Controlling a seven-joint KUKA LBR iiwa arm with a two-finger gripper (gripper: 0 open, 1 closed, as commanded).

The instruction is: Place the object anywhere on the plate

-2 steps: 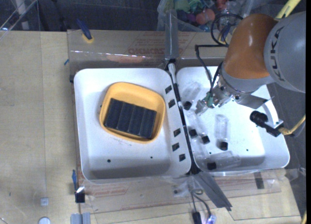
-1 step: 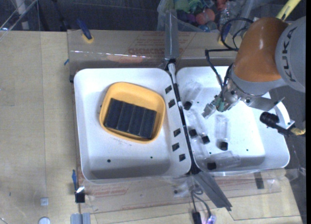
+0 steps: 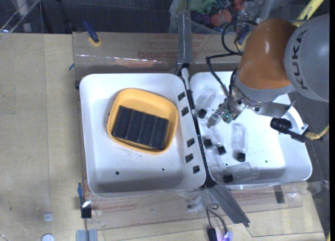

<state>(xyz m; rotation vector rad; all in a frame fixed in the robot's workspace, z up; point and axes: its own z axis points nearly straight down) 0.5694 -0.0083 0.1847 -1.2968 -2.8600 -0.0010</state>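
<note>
Two shallow white plastic bins are sitting side by side on the pale wooden counter [image 3: 31, 130], and we are hanging our claw [image 3: 224, 114] low over the right bin [image 3: 293, 167]. The square yellow plastic plate [image 3: 116, 110] is waiting in the left bin [image 3: 99, 172], already carrying a dark ribbed rectangular block [image 3: 141, 127] across its middle. Clear, glassy pieces seem to be lying on the right bin's floor near the claw, too faint to identify. We are judging that the pick is under way here, though we cannot tell how the claw stands or whether it grips anything.
</note>
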